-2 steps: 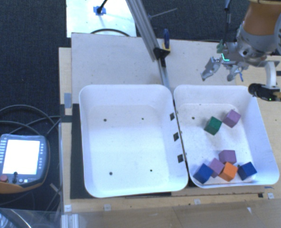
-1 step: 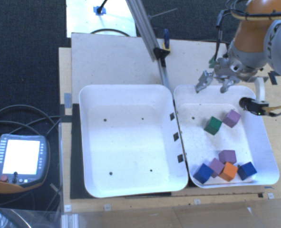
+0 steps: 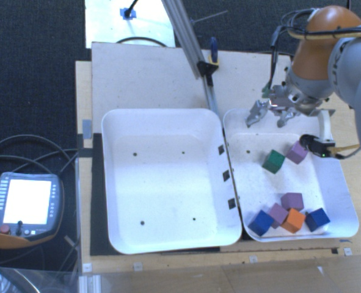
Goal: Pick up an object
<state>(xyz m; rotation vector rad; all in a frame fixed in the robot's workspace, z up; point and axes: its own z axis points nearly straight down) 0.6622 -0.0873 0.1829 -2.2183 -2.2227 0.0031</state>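
My gripper [image 3: 268, 117] hangs over the far rim of the right bin [image 3: 336, 182], its two metal fingers spread open with nothing between them. Below it in that bin lie a green cube [image 3: 273, 161] and a purple cube [image 3: 297, 152]. Near the bin's front edge a cluster holds a blue cube [image 3: 261, 222], a purple cube [image 3: 278, 213], another purple cube [image 3: 292, 201], an orange cube [image 3: 293, 220] and a second blue cube [image 3: 317, 219].
The left bin [image 3: 168, 182] stands beside the right one. A slanted metal pole [image 3: 186, 29] with a clamp rises behind the bins. A teach pendant [image 3: 24, 209] lies on the floor at the left.
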